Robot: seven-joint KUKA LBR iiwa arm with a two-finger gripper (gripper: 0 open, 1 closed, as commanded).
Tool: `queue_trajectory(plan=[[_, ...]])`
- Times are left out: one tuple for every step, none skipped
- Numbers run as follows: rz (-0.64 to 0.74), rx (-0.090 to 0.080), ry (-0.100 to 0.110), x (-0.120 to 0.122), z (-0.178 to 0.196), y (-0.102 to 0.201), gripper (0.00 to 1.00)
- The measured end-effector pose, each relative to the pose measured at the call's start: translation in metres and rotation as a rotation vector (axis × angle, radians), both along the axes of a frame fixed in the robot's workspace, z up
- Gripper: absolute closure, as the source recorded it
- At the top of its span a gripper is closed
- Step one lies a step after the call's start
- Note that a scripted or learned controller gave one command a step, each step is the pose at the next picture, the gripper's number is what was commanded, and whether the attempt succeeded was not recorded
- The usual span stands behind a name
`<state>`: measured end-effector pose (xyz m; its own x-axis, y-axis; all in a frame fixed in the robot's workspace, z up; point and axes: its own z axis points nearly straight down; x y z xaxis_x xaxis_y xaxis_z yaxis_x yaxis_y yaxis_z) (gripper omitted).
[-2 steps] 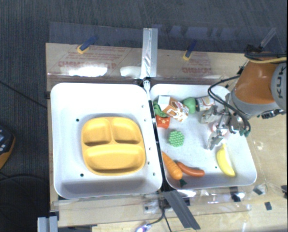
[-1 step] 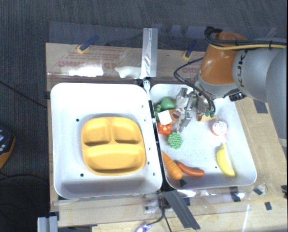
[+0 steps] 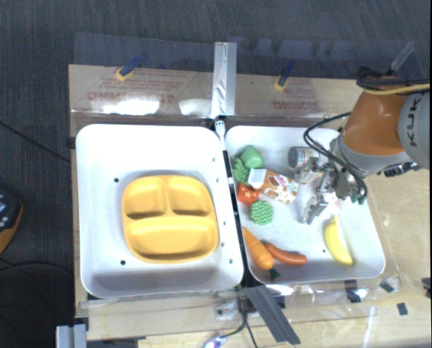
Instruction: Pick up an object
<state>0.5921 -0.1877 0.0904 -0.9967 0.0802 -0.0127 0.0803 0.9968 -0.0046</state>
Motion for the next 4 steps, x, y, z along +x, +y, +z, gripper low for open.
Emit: queue_trajectory(plan=[[0.305,-0.002,0.0,0.052,-0.001,0.024,0.0],[0.252,0.0,0.002,0.038,0.0,0.081,0.0],[0.337,-0.003,-0.003,0.035,0.0,0.081,0.0],[0.571,-0.007,-0.001,0.037,0.0,0.084,0.0]])
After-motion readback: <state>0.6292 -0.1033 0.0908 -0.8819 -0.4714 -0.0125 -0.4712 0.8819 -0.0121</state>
